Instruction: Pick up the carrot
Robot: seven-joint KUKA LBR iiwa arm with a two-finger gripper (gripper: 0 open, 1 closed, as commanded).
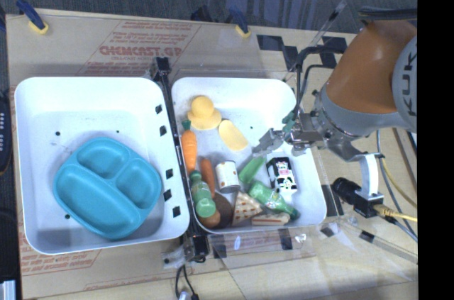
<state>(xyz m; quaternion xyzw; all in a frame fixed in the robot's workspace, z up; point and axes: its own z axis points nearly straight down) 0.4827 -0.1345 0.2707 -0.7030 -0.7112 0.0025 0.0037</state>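
A: Here's the right-hand bin (213, 87), and the carrot (189, 150) lies along its left wall, just beside the divider, green top pointing up-screen, near the yellow duck (203, 112).

B: Crowded, though. A second orange piece (207, 173) sits just beside its lower end, a small can (227, 176) a bit further right, and green bottles (203, 201) are below.

A: And the end effector (278, 140)?

B: Hovering over the bin's right half, near the green veggie (252, 168) and the black-and-white cow toy (282, 175), well apart from the carrot. I see nothing in it. Whether it's spread or closed, I can't tell from this angle.

A: How do you rate the carrot as a pick?

B: Looks like a plastic toy to me: light, rigid, probably smooth and a touch slippery. It tapers, so a pinch near the tip could squirt it out.

A: So where to grab?

B: Across the thick middle of the orange body, I'd say, closing across its width. Trouble is the wall on its left side; there's little room there.

A: The blue tray (106, 185) in the left bin plays no part here.
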